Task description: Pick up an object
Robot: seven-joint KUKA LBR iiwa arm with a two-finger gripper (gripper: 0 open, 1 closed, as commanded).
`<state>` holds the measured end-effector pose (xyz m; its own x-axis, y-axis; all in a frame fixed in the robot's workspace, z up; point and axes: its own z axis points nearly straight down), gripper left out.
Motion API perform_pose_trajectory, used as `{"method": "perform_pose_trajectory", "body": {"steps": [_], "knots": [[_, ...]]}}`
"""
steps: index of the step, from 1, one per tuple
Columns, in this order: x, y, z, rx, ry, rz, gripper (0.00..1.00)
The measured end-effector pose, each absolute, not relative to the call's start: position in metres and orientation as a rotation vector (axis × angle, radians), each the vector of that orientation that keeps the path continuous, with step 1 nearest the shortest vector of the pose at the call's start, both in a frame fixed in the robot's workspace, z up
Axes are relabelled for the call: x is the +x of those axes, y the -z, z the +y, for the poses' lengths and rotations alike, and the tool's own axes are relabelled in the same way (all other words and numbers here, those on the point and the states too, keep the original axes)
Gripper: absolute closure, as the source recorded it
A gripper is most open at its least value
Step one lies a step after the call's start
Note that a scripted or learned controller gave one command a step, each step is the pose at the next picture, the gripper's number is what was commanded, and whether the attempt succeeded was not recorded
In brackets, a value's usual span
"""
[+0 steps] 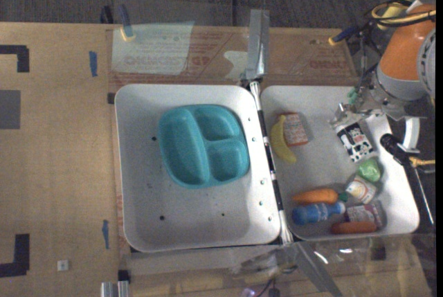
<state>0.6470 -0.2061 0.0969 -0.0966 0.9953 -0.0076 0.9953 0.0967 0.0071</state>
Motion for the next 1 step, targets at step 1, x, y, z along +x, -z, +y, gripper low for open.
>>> {"method": "perform_pose_trajectory", "body": {"steps": [1], "knots": [[0.6683, -0.2136, -0.1419, 1.908, 0.000, 2.493, 1.00]]}}
